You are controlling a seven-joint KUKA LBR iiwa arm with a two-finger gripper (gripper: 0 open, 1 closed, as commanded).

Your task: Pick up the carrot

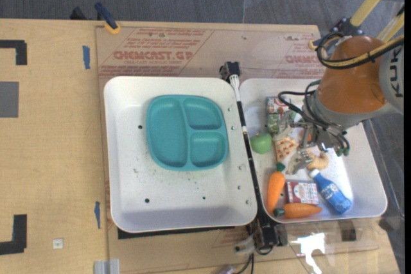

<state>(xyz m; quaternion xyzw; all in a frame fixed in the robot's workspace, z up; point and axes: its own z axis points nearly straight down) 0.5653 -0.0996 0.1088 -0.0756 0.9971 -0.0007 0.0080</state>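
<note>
at the near edge of the right bin a carrot lies flat along the front wall, its tip pointing right. just behind it stands a small red carton, touching or nearly touching it. to the carton's right a blue bottle lies tilted, white cap toward the back. to the carton's left a second carrot lies almost lengthwise front to back, its green end nearest the front wall, close to the divider between the bins.

farther back in the same bin a pizza slice rests near the middle, with a green ball just to its left against the bin's left wall. behind these sits a green and red packet.

the gripper hangs over the middle of the right bin, between the pizza slice and the bottle, well apart from both carrots. whether it is open or closed cannot be told; cables and small items crowd that spot. above it the arm's orange band reaches in from the right.

the left bin holds a teal divided plate, set toward its back half. beyond both bins lies a cardboard sheet with red print.
</note>
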